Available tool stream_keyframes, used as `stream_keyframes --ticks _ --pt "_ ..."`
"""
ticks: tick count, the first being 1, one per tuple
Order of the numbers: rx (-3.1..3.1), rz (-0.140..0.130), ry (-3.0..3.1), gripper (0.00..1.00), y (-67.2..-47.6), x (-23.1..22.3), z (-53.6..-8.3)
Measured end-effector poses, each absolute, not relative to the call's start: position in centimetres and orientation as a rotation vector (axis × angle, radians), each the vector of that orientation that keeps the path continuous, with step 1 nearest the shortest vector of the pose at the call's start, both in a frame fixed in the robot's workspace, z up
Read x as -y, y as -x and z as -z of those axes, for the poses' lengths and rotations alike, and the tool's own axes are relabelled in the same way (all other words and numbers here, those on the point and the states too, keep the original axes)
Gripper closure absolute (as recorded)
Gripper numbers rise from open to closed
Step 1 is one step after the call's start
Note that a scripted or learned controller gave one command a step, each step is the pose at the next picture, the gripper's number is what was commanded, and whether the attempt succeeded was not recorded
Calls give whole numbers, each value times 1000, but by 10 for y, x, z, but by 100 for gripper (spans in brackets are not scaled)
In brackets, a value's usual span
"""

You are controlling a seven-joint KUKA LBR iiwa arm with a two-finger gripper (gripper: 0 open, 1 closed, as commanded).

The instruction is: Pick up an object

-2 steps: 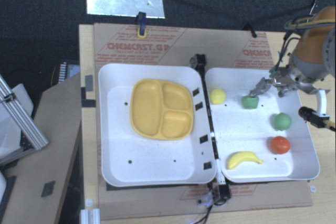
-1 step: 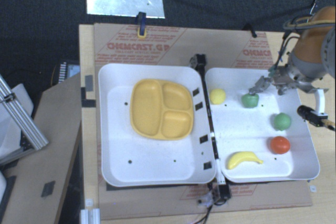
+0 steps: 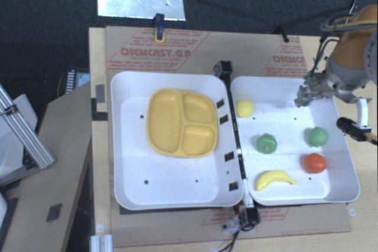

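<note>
**Camera view: claw above the far corner of the right bin, nothing grasped**

Camera view shows the grey arm with its orange band (image 3: 353,47) reaching in from the right. Its two-finger metal claw (image 3: 305,95) hangs over the far right corner of the right shallow white plastic bin (image 3: 348,183). From where I stand, whether the claw is released or clenched cannot be told; the tips are too small and blurred. No object is seen between them.

Objects relative to the claw:

- Small round yellow ball (image 3: 244,107): well to the claw's left, slightly nearer the camera, close to the bin's left wall.
- Green round fruit-shaped toy (image 3: 318,136): nearest the claw, below it in the view and a little to its right, apart from it.
- Second green round toy (image 3: 266,143): below and to the left of the claw.
- Red-orange round toy (image 3: 315,163): further below the claw, just beyond the first green toy.
- Yellow plastic banana (image 3: 274,179): farthest from the claw, near the bin's front edge, lying flat.

All five objects rest on the bin floor, none touching another.

Far to the claw's left, the left shallow white bin (image 3: 127,186) holds a yellow three-compartment plastic tray (image 3: 181,123), lying flat. Both bins sit on a brown cardboard sheet (image 3: 177,50) with red lettering.
</note>
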State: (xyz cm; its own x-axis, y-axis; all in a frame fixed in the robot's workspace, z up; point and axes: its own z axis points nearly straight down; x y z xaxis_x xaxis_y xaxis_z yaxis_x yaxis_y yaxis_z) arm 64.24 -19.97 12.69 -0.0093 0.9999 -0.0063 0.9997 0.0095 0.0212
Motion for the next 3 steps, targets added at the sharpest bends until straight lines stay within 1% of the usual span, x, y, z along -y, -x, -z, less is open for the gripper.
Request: stream_keyframes --ticks 1,3 --pt "-2224 -7 -2208 100 -646 194 -180" --pt "-2224 -6 -2209 100 -653 193 -271"
